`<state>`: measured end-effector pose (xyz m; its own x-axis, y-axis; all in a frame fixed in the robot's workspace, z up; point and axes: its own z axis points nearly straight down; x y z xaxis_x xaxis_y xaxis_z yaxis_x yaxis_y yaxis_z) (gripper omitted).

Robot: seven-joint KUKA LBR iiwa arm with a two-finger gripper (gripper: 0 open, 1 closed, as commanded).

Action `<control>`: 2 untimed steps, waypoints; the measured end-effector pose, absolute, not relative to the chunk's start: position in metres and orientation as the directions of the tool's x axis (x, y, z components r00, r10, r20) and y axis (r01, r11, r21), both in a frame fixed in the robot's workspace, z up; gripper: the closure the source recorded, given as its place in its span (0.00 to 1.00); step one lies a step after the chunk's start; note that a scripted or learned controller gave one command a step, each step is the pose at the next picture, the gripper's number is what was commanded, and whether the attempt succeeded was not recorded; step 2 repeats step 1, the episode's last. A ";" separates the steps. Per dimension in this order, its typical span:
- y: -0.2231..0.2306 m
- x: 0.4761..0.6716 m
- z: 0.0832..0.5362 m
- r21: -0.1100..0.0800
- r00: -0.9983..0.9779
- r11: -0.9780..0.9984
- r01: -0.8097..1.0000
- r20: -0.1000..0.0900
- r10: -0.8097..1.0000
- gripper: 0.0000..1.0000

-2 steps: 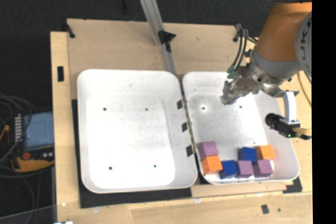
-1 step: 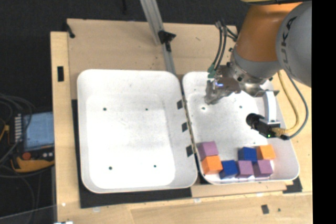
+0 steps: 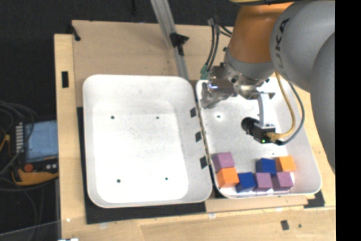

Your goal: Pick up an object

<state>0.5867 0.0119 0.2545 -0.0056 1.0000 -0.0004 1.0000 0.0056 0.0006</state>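
Blocks (image 3: pixel 255 174) lie well below claw (image 3: pixel 210 94).

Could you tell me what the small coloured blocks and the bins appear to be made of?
The blocks look like painted wood or foam: matte, flat colour, crisp square edges. The bins look like moulded white plastic: smooth, rounded corners, raised rim. Neither can be confirmed from this view.

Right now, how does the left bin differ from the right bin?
The left bin shows a bare white floor, while the right bin holds small blocks, purple, orange and blue, gathered at its near edge. The grey arm reaches over the right bin; the left bin lies fully open to view. Both are shallow, white and side by side.
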 end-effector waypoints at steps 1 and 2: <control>0.070 0.587 0.251 0.001 -0.007 0.007 1.000 0.000 1.000 1.00; 0.070 0.587 0.251 0.001 -0.007 0.007 1.000 0.000 1.000 1.00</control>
